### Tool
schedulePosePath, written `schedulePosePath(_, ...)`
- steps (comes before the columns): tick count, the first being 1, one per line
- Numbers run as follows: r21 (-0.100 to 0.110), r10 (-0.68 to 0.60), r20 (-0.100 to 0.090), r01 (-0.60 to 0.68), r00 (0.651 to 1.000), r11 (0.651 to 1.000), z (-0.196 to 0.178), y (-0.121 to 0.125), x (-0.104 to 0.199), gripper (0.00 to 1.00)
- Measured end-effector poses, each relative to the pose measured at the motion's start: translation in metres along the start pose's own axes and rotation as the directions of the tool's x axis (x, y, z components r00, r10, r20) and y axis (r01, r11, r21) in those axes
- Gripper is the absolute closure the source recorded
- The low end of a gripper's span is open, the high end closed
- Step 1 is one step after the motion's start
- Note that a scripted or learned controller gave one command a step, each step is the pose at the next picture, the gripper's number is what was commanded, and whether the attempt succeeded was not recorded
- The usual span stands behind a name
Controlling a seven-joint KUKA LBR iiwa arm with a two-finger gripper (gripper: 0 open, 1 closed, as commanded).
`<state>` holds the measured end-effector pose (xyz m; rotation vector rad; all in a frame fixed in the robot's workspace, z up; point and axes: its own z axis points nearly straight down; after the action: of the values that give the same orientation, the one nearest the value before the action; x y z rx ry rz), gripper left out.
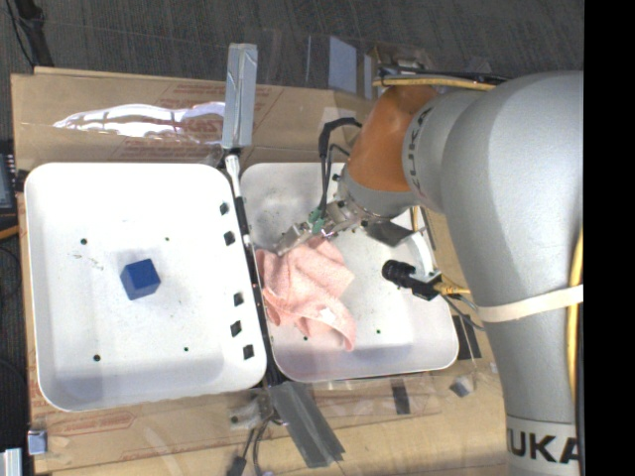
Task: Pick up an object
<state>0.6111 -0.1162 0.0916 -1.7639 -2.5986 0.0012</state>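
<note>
A crumpled pink cloth point(308, 288) lies in the right bin point(397, 350), against its left wall. My gripper point(290, 240) reaches in from the right and sits low at the cloth's upper edge, its metal fingers pointing left toward the divider. Whether cloth sits between the fingers cannot be made out. A small blue cube point(140, 278) rests on the floor of the left bin point(60, 365), far from the gripper.
The grey arm with its orange band point(382, 152) covers the right bin's upper right part. A black fitting point(402, 274) juts over that bin's right side. A metal divider point(241, 266) with black clips separates the bins. Cardboard lies behind them.
</note>
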Motion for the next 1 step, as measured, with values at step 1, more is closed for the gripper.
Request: schedulePosePath(1,0.001,-0.009,-0.001,0.009,1.0,1.0,-0.0101,0.0012,0.0014,1.0)
